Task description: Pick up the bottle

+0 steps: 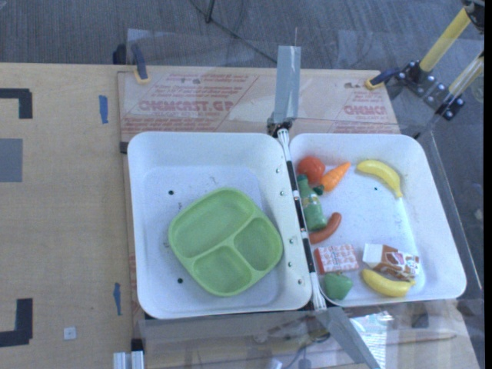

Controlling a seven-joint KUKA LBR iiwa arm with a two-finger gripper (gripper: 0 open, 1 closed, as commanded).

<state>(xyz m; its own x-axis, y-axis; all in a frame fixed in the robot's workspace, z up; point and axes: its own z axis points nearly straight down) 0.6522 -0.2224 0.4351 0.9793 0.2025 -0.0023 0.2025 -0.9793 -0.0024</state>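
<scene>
Honestly, pincer: open or closed, I cannot tell.
Bottle [312, 204]: green, lying lengthwise against the left wall of the right bin [430, 206], centre-right of the frame.
Close neighbours: tomato [311, 166] at its upper end, carrot [336, 176] just beside, sausage [326, 226] touching its lower end.
Further out: cartons [336, 257], two bananas, and a green plate [225, 241] in the left bin [154, 167].
Risk: I'd say the wall blocks one side of a grasp, so it may slip off.
Other risk: the crowding could mean the sausage or carrot gets grabbed instead.
</scene>
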